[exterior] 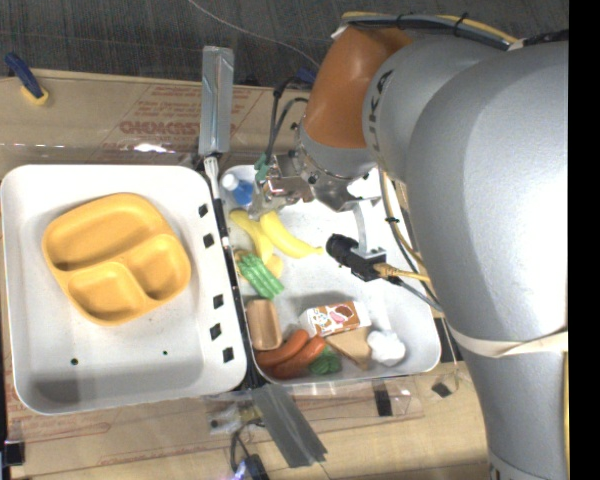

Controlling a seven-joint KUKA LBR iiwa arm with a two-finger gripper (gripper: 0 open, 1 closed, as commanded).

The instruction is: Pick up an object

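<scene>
The right bin holds several toy foods: yellow bananas, a green vegetable, a brown block, a red sausage, a small printed carton, a tan wedge and a white lump. A blue and white item lies at the bin's far left corner. My gripper hangs low over that far left corner, just above the bananas and beside the blue item. The wrist hides its fingertips.
The left bin carries a yellow divided tray. A grey divider with black clips runs between the bins. The big grey arm covers the right bin's far and right sides. A black cable plug hangs over the bin.
</scene>
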